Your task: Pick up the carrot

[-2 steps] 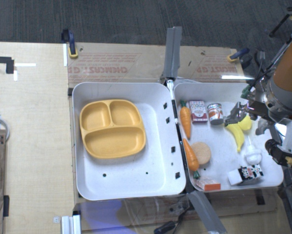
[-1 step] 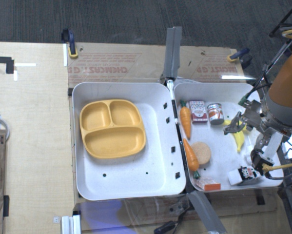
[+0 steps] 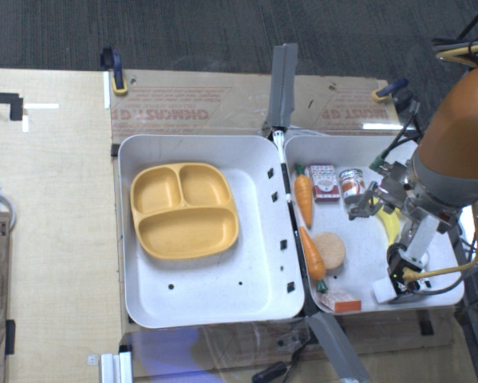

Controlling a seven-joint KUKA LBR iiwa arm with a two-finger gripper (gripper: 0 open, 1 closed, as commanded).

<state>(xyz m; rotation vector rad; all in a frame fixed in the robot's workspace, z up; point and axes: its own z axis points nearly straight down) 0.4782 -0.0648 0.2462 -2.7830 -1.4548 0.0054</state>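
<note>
Two orange carrots with green tips lie along the left wall of the right bin (image 3: 450,294). The upper carrot (image 3: 303,199) lies next to a small red and white box. The lower carrot (image 3: 312,254) touches a round tan disc. My gripper (image 3: 392,211) hangs over the middle right of the same bin, well to the right of both carrots, below the grey wrist and orange band. Nothing orange shows at the gripper. A yellow object (image 3: 391,225) lies partly hidden beneath it.
The right bin also holds a red and white box (image 3: 324,182), a small can (image 3: 351,183), a tan disc (image 3: 331,248) and a flat packet (image 3: 340,302). A yellow divided plate (image 3: 184,211) sits in the left bin (image 3: 223,294). Cables trail at the right.
</note>
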